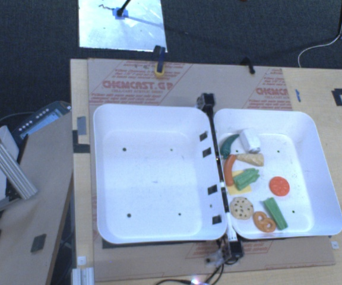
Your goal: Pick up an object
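Note:
Two white bins sit side by side on the bench. The right bin [313, 153] holds several small toy foods near its left side: a white block [250, 140], a dark green curved piece [229, 143], a pale yellow wedge [251, 158], an orange-red stick [229, 170], a green vegetable [247, 177] on a yellow slice, a red disc [279, 186], a round cookie [241, 207], a pretzel [264, 221] and a green bar [275, 213]. The left bin [153, 177] shows bare white floor.
Black clips [209, 153] run along the seam between the bins. A yellow-and-blue clamp [159, 61] stands behind the left bin. A metal plate [122, 15] lies on the dark floor at the back. A wooden side table [28, 189] is at left.

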Robot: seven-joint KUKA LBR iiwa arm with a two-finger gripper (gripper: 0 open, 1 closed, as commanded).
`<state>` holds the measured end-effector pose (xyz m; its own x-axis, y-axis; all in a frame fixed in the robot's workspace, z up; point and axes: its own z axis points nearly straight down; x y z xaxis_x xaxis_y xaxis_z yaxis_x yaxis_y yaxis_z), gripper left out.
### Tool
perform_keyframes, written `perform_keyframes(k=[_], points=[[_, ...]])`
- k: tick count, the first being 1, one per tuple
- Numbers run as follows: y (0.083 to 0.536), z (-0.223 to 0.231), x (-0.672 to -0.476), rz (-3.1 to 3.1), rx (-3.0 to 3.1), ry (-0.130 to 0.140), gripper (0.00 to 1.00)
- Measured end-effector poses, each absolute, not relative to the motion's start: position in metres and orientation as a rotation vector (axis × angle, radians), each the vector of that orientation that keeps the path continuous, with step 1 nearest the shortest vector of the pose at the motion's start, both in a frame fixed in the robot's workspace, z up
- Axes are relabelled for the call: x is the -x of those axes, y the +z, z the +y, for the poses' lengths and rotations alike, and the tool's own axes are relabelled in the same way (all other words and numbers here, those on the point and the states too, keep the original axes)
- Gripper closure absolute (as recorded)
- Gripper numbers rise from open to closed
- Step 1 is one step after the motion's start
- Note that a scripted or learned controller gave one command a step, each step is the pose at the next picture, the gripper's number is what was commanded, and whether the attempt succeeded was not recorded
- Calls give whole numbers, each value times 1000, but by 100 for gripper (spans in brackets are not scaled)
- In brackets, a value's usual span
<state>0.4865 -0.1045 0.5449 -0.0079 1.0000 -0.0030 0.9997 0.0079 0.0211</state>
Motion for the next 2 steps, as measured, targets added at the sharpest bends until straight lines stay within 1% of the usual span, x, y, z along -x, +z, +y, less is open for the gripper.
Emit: perform_keyframes(k=[1,2], points=[[357,-52,-496,2237,-2218,-10,100],[544,-39,-486,2218,-2204,22,100]])
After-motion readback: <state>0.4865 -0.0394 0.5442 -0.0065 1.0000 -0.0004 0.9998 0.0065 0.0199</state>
